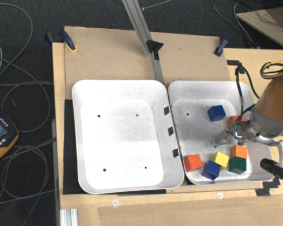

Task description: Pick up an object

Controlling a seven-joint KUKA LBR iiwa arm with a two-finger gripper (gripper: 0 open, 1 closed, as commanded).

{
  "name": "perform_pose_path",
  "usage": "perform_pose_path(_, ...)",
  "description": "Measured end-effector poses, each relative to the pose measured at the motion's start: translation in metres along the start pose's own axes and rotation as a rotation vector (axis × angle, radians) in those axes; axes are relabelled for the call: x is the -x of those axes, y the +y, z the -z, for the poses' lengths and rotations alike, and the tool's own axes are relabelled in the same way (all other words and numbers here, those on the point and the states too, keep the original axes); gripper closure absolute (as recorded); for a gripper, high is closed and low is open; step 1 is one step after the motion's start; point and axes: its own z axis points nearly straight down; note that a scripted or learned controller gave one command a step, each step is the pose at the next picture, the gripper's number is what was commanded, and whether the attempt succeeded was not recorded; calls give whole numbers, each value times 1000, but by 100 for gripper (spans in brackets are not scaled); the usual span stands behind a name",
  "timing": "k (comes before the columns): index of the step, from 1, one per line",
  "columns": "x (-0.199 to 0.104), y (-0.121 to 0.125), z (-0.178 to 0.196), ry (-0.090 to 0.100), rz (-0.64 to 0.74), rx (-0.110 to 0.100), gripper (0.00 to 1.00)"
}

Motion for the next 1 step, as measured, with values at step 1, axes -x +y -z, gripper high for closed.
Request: perform_pose_path(1, 0, 0, -11, -1, 0, 3, 0)
